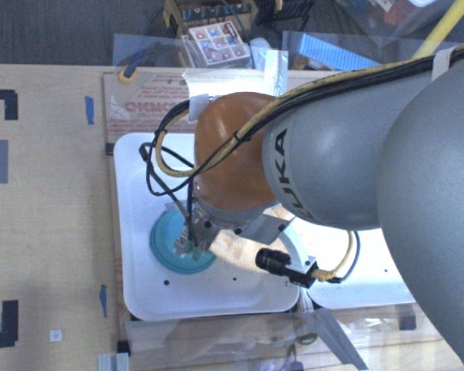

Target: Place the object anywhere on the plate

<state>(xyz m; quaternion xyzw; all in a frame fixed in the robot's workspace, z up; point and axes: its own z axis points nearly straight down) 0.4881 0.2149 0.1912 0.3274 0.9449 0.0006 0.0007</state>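
The plate (168, 246) was a round blue-green one, and it lay in the left bin (139, 284), toward the near-left part of its white floor. Only the left half of the plate was open to my view, because the arm (309, 168) covered the rest. I looked for the object which should go on the plate, but I could not find it with certainty. Something small and dark stood at the right edge of the plate, directly under the wrist, and I could not say if this was the object or a part of the tool.

The gripper (188, 244) was low over that same right edge of the plate, very near to its surface or touching it. Whether it was spread, pressed together or pinching something, I could not tell, since the orange band (232, 161) and the wrist hid it from above.

My judgement was that the task was in its last part: the tool was already at the plate, so the carrying seemed done. What remained was to let go and to lift away, and I could not confirm that anything really rested on the plate.
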